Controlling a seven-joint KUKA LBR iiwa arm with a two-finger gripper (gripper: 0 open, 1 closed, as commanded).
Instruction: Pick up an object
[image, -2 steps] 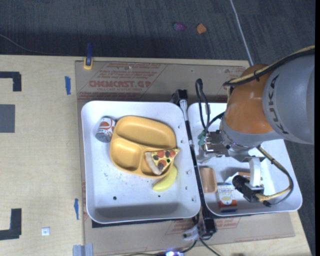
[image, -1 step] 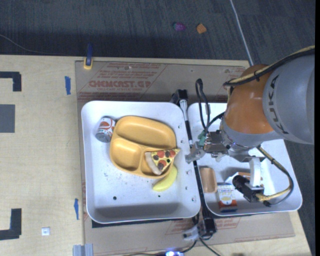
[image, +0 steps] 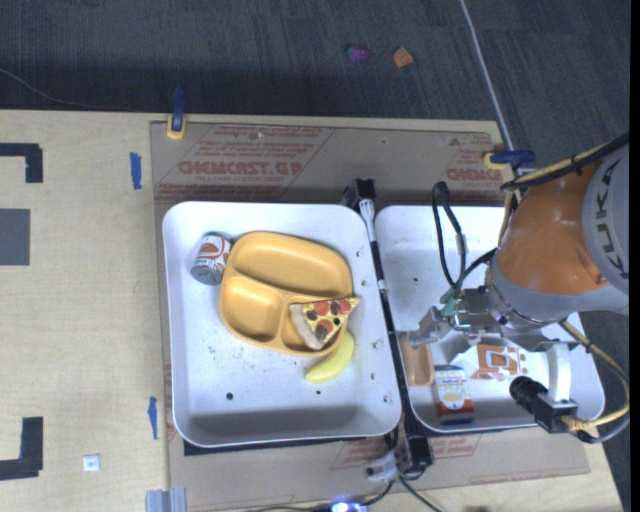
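Yellow plastic tray (image: 275, 290), curved banana (image: 334, 364), glossy

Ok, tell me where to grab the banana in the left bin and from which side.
Grip the banana across its middle, coming straight down. It lies flat on the left bin floor; its upper end touches the yellow divided tray, while the lower side looks clear.

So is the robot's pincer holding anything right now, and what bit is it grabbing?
It cannot be told. The pincer hangs over the right bin, near a small carton, but the wrist hides whether anything is grabbed.
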